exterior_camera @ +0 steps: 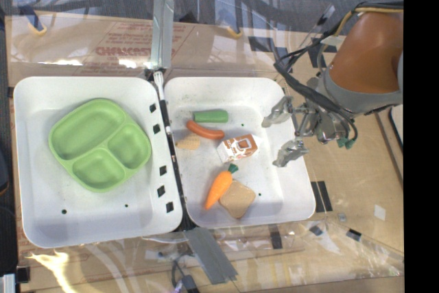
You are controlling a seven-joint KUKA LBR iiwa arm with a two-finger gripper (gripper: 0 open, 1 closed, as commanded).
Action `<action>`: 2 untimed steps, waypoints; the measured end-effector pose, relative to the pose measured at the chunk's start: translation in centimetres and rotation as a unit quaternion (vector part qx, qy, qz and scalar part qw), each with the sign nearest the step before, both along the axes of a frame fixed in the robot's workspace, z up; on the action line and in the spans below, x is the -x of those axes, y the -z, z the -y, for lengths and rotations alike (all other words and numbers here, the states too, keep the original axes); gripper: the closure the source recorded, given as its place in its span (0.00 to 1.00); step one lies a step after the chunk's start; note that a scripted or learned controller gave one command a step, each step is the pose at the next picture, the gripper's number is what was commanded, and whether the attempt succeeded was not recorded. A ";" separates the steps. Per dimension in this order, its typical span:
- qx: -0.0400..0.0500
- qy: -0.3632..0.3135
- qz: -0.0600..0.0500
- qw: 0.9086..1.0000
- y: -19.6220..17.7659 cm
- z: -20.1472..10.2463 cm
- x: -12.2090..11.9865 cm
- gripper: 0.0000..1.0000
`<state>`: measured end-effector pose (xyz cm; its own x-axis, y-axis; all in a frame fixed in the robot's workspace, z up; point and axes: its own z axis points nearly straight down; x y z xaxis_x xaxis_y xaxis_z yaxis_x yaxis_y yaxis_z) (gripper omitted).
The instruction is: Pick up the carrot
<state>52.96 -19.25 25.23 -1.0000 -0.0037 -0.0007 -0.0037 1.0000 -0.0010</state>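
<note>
Carrot (219, 189) beside bread slice (237, 200) | gripper (282, 134) fingers spread, nothing held | carton (238, 147) print unreadable

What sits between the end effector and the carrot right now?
In the camera view, bare white bin floor separates the open end effector from the carrot; the small carton lies just above that line.

The gripper (284, 134) is seen over the right rim of the right bin (295, 178), its two fingers spread apart with nothing between them. The carrot (219, 189) is found down and to the left of the claw, well apart, tip pointing lower left. A slice of bread (237, 200) is touched by the carrot's side. Nearer the claw, to its left, a small carton (238, 147) is spotted, possibly a milk box. Beyond lie a sausage (205, 130) and green piece (210, 116).
</note>
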 end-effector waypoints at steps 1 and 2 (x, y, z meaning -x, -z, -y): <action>-0.002 -0.017 -0.004 1.000 10.4 -2.6 -4.6 0.00; -0.001 -0.023 -0.001 1.000 16.1 -6.7 -3.3 0.00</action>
<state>56.26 -12.52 9.08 -0.9988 -0.0489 0.0018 -0.0489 0.9988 0.0020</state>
